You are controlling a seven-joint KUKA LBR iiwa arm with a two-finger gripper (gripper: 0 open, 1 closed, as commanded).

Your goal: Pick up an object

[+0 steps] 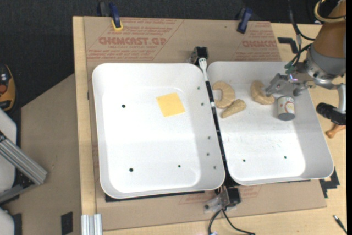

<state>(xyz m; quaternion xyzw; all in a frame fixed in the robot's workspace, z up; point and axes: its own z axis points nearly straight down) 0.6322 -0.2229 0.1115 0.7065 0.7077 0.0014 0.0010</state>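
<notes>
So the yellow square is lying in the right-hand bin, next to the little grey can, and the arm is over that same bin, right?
Not quite. The yellow square lies alone in the left bin, as the camera view shows. The little grey can is in the right bin, and the arm's gripper is over that same right bin.

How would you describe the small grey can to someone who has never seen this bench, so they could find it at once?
Start with the right bin of the two white bins, then look to its upper right part, just below the gripper. The grey can lies there on the bin floor. Unlike the three tan, bread-like pieces to its left, it is a metallic cylinder with a round end.
</notes>
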